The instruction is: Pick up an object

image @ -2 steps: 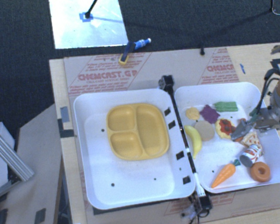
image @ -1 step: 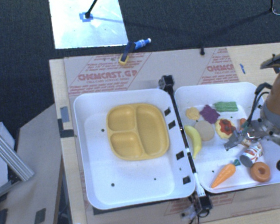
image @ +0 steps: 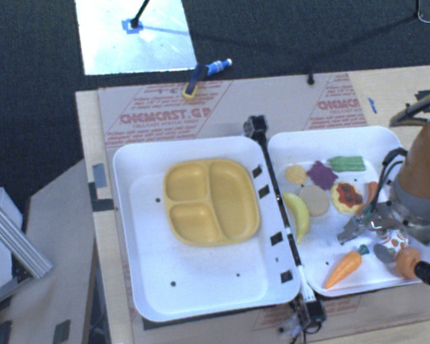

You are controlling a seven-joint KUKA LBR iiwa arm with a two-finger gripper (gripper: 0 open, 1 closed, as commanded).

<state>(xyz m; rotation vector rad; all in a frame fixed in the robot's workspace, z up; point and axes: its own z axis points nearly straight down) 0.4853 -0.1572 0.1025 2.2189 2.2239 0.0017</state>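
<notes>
Carrot (image: 343, 268) lies just beside tool (image: 358, 228) (lower left).

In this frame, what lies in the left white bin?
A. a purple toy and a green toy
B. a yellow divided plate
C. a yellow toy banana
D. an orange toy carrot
B: the yellow divided plate lies alone in the left white bin; the toy foods are in the right white bin.
</notes>
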